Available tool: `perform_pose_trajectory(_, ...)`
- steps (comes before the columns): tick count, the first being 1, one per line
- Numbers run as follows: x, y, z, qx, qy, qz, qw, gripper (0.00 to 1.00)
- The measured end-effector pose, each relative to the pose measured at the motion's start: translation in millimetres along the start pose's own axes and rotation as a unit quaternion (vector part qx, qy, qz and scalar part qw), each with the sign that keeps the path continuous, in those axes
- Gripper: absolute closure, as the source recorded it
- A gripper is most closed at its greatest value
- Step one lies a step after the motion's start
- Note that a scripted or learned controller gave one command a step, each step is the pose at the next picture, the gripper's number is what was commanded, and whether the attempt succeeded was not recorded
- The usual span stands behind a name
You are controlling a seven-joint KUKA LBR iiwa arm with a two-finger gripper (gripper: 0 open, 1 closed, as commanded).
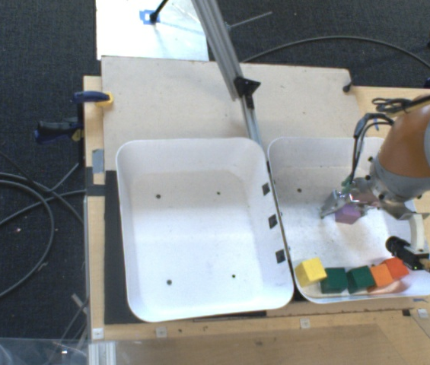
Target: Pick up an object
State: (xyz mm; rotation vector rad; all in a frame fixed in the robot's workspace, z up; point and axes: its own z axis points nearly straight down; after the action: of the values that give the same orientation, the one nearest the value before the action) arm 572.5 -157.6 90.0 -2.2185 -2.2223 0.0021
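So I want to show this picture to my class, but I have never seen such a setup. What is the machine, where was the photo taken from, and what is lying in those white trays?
The photo comes from one camera fixed above a workbench, looking down at a slant. The grey and orange shape on the right is a robot arm. At its end is a pincer, the part meant for picking things up. It sits low in the right tray, right at a small purple block; whether it grips the block I cannot tell. Along that tray's near edge lie a yellow block, two green blocks and an orange block. Beside it sits the left tray.
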Motion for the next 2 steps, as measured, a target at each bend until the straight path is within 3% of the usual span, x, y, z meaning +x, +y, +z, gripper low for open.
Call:
perform_pose_trajectory(1, -1, 2, -1, -0.002, 0.000, 0.000, 1.0000, 0.00)
perform_pose_trajectory(2, 0, 3, -11, -0.003, 0.000, -0.001, 1.0000, 1.00)
